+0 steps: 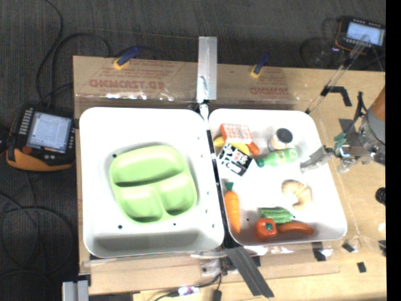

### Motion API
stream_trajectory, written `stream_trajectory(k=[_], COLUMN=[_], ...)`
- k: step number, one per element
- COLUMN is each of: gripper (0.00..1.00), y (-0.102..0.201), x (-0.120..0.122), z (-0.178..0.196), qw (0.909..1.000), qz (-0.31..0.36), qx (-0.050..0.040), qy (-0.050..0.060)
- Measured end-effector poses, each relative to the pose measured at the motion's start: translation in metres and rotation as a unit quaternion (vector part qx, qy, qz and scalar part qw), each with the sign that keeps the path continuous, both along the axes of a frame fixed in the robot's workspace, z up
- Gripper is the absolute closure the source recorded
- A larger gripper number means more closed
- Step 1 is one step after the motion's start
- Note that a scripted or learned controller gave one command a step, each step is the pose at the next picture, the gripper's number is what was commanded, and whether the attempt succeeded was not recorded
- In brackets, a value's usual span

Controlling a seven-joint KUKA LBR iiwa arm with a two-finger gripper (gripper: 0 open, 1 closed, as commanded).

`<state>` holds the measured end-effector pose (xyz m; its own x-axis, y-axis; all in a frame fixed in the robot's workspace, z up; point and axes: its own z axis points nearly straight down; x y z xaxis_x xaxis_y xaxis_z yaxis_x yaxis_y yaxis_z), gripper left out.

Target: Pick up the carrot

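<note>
The carrot (232, 209) is orange with a green top and lies lengthwise against the left wall of the right bin (326, 199), leaf end pointing away from the front. My gripper (328, 163) hangs over the right rim of that bin, well to the right of the carrot and apart from it. Its two grey fingers (311, 162) are spread open with nothing between them.
The right bin also holds a red-and-white box (235, 132), a black-and-white patterned pack (235, 159), a green bottle (279, 157), a small jar (282, 137), a croissant (297, 192), a green pod (276, 215) and a red pepper (265, 229). A green divided tray (153, 182) sits in the left bin (94, 168).
</note>
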<state>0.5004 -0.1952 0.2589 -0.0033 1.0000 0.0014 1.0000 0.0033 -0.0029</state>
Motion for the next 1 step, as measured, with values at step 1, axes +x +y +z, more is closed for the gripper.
stream_trajectory(k=[1], gripper=[0.0], y=[0.0005], x=[0.0151], z=[-0.1542], qw=[0.9998], qz=[-0.015], qx=[-0.0035], qy=[-0.011])
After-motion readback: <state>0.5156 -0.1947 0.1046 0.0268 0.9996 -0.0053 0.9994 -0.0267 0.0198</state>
